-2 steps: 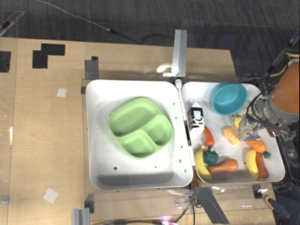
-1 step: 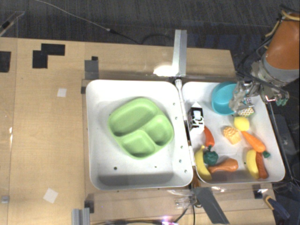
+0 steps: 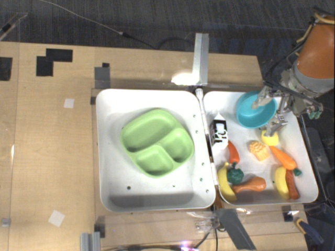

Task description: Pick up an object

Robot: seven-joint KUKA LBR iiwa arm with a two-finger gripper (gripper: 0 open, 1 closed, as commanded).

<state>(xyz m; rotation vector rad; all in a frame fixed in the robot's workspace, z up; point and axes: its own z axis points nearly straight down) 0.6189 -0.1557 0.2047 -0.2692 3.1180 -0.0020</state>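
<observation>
Surface (image 3: 47, 156): pale wood tone with black square markings. Both bins (image 3: 152, 200): white. Divided plate (image 3: 157, 141): light green. Bowl (image 3: 254, 111): bright blue. Carrot (image 3: 284, 159): orange with green top. Banana (image 3: 225, 182): yellow. Chilli (image 3: 233, 152): red. Arm (image 3: 315, 54): grey with orange band. Small card (image 3: 219, 132): black and white.

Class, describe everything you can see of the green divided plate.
The green divided plate is a light green, rounded-square tray, seemingly matte plastic, moulded into three compartments, one large and two smaller. It lies flat, turned at an angle, near the middle of the left bin, resting on the bin's floor.
</observation>
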